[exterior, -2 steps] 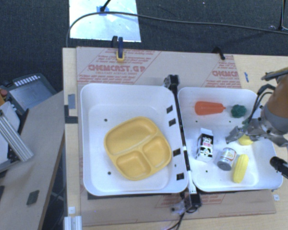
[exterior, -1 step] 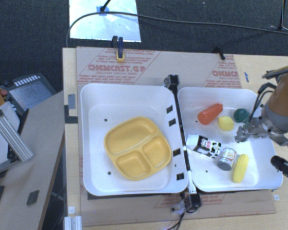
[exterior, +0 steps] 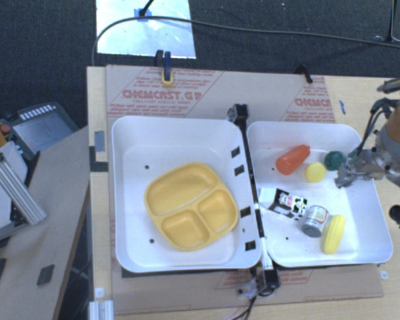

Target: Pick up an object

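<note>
Right bin (exterior: 370, 199): carrot (exterior: 293, 159), lemon (exterior: 315, 172), green ball (exterior: 334, 159), can (exterior: 314, 220), banana (exterior: 333, 234). Tool (exterior: 345, 177) low beside ball, likely lining up grasp; spread indiscernible.

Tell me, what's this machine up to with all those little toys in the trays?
A robot arm reaches in from the right, and its gripper hangs over the right bin, near its right wall. It is trying to pick something up, but nothing shows between its fingers yet. In that bin lie an orange piece, a yellow ball, a dark green ball, a black-and-white carton, a small can and a yellow oblong piece. The left bin holds a yellow divided plate.
</note>
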`<state>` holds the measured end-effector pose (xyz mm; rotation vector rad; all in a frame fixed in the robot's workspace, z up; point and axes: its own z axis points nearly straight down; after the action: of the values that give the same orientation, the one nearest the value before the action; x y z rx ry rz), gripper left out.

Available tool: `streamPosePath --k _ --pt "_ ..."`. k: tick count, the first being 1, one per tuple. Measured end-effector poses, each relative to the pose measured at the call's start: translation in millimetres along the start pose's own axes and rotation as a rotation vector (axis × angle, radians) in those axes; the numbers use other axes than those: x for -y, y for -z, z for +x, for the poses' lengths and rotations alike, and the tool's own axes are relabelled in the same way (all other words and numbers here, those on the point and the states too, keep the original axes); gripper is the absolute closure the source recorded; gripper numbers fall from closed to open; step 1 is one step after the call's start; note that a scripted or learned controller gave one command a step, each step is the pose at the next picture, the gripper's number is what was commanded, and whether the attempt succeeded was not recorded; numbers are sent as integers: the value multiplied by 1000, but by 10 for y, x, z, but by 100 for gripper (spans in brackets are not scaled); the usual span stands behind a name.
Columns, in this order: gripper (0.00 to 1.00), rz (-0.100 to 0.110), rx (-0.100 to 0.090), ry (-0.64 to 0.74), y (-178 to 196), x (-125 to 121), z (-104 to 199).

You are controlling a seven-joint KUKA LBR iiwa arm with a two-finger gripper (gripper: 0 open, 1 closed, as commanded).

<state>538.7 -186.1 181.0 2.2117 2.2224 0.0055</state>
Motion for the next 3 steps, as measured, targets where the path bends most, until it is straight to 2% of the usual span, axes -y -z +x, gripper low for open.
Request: streamPosePath --k 1,2,3 --pt "100 0 1 0 486 -23 -6" --pt "100 6 -4 4 425 -36 497" --pt "100 4 -4 6 531 -119 1056"
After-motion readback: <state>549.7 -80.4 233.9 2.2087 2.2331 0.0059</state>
